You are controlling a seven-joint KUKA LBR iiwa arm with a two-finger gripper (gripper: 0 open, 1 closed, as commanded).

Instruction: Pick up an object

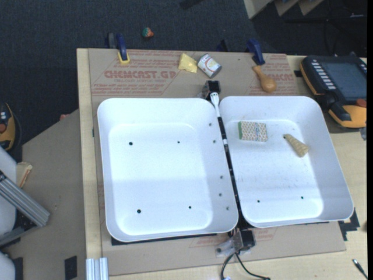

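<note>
Two shallow white bins sit side by side on the bench. In the right bin (326,179) lie a small rectangular speckled block (253,131) with a green-and-white pattern, near the far left part, and a tan cone-shaped piece (296,144) to its right. The left bin (111,174) shows only its bare white floor with small dark holes.
On the board behind the bins lie a yellow wedge (187,63), a small white-and-grey box (209,65) and a tan wooden piece (265,80). Blue clamps (122,46) hold the board's far edge. A pendant with a dark screen (340,81) rests at the right.
</note>
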